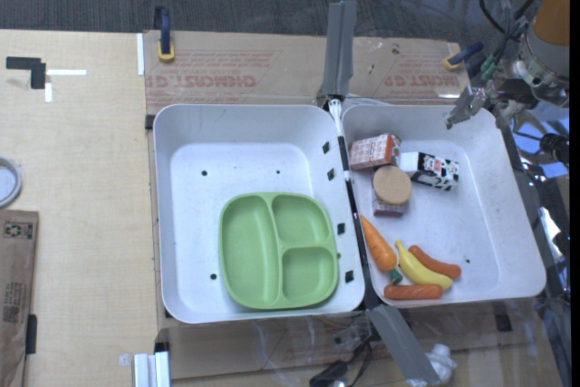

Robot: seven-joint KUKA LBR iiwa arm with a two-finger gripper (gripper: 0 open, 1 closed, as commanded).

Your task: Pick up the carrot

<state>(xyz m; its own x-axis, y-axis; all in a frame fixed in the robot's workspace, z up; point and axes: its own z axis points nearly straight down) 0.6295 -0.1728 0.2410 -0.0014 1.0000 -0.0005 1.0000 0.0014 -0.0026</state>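
Observation:
The carrot [378, 243] is orange with a small green end. It lies in the right bin [507, 222] against the bin's left wall, pointing toward the front. My gripper [469, 107] hangs above the bin's far right corner, well away from the carrot and up to its right. Nothing can be seen in it.
A yellow banana [419, 267] and two orange-red sausages [436, 261] [414, 292] lie just right of the carrot. Farther back sit a brown round block [391, 188], a red-brown carton [374, 150] and a cow-print carton [439, 170]. The left bin [181, 195] holds a green divided plate [278, 250].

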